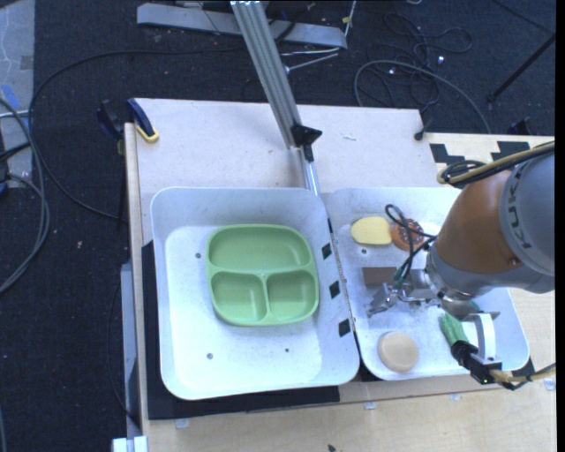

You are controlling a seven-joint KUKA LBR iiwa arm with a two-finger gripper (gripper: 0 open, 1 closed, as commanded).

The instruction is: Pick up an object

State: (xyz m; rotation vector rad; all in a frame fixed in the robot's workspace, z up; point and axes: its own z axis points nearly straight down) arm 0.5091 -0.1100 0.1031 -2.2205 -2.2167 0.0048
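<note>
You are looking at a green divided plate (263,274) sitting in the left bin (177,221), well apart from the arm. In the right bin (353,201), a yellow piece (371,231), a brown block (378,276) and a tan round piece (398,351) are lying near the gripper (385,301). Whether it is grasping anything, you cannot tell.

Dark carpeted floor (71,53) all around, strewn with black cables (388,75) looping at twelve and nine o'clock. Pale wooden bench (229,141) at centre, lit evenly and bright. Grey metal pole (274,75) slanting from twelve o'clock toward centre, above grey stand feet (194,18). Blue-and-yellow clamp (141,122) on bench corner at ten o'clock.
</note>
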